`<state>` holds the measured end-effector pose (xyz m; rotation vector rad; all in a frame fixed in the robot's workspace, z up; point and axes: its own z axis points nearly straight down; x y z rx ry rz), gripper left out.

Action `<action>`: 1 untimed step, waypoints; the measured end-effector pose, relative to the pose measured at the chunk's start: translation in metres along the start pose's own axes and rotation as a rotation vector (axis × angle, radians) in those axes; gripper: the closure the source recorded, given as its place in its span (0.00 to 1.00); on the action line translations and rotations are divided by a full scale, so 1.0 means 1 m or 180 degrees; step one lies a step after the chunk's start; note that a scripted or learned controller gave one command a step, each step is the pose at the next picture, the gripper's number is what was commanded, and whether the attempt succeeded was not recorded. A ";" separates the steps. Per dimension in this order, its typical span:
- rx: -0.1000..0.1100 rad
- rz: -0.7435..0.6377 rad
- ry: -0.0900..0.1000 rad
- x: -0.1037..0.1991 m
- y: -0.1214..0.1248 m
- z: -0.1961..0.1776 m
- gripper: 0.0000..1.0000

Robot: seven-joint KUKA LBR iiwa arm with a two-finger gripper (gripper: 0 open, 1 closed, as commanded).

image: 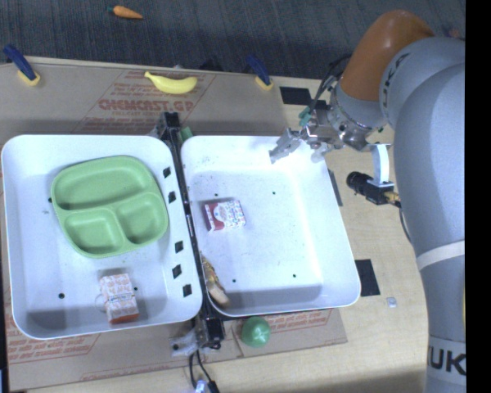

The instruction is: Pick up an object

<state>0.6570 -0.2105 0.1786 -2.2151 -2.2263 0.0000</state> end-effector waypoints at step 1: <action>0.0014 -0.0004 0.0003 0.024 -0.007 0.088 0.00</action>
